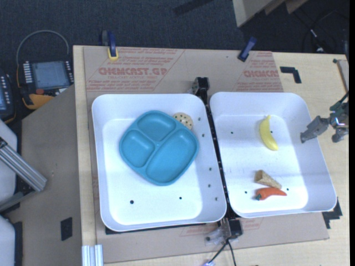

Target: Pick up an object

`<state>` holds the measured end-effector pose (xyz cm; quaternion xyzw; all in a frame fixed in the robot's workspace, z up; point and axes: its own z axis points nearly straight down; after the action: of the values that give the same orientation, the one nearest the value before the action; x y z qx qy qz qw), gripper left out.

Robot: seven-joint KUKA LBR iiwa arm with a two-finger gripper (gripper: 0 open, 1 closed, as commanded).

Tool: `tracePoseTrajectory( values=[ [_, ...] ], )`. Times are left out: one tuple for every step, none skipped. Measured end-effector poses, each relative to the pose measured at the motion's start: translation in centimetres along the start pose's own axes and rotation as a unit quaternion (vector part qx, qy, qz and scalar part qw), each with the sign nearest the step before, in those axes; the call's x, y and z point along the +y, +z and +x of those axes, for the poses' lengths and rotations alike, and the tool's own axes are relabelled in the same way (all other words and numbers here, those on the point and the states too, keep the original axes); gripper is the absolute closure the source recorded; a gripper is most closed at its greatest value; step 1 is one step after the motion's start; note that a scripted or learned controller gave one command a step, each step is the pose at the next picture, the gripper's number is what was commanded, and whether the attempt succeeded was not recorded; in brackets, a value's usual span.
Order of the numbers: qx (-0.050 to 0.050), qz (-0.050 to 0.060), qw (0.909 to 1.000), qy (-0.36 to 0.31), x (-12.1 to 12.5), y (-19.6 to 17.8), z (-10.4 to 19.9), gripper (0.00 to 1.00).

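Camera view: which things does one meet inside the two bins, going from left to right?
Blue divided plate → cookie → yellow banana → pincer over the right bin's edge. The bread piece and red pepper overlap the banana sideways, so they are omitted.

Both bins are plain white: the left bin (pixel 111 165) carries a bright sky-blue divided plate (pixel 159 147), and a tan cookie (pixel 183 119) speckled with darker brown spots peeks from behind it. In the right bin (pixel 244 148) lie a yellow banana (pixel 268 132), a light-brown, crusty wedge (pixel 267 178) and a red-orange pepper (pixel 269 193) with a darker tip. The table (pixel 166 68) is pale tan board printed with faded red lettering. A yellow-and-blue clamp (pixel 111 45) and a blue clamp (pixel 247 49) sit on its far edge. The gripper (pixel 327 127) is grey.
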<state>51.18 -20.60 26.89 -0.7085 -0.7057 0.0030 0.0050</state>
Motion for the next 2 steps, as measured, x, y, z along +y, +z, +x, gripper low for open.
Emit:
tracePoseTrajectory(
  values=[
    [-0.002,-0.006,1.0000,-0.002,0.2,-0.6,0.1,0.00],
    [0.000,-0.003,1.0000,-0.002,0.8,3.9,0.1,0.00]
  ],
)
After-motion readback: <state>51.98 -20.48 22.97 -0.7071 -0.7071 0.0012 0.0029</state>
